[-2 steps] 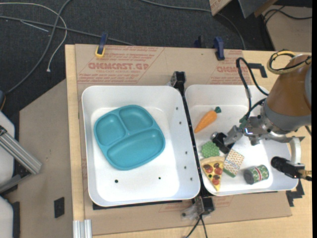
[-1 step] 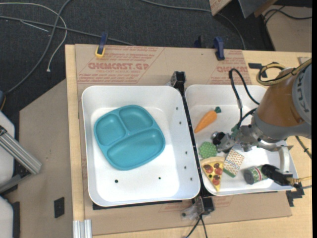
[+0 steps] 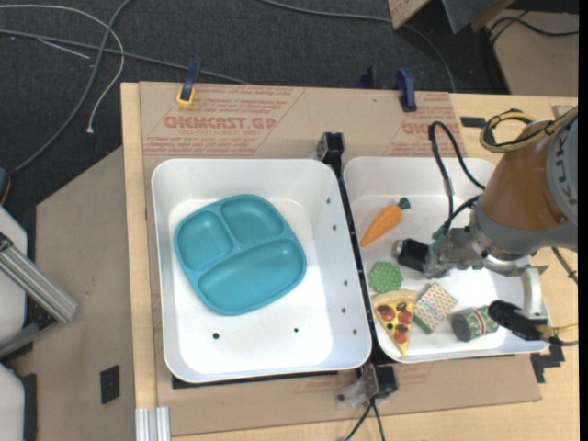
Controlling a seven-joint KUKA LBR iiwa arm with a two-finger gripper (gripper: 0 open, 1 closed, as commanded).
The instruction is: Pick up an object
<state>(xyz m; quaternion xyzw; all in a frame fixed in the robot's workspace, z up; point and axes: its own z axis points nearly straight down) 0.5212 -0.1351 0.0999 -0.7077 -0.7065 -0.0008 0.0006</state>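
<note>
The right bin (image 3: 367, 175) holds several small things. An orange toy carrot (image 3: 383, 223) lies at its upper left and a green round piece (image 3: 386, 276) sits below it. A pizza slice (image 3: 395, 320), a patterned pale packet (image 3: 434, 303) and a green can (image 3: 473, 322) on its side line the front wall. My gripper (image 3: 441, 252) hangs low over the middle of this bin, just above the packet and right of the carrot. The arm's grey and orange body hides the bin's right half.
A blue divided plate (image 3: 241, 253) lies in the left bin (image 3: 170, 274). A black clamp (image 3: 330, 144) sits where the two bins meet at the back. Cables loop over the bench's back right corner.
</note>
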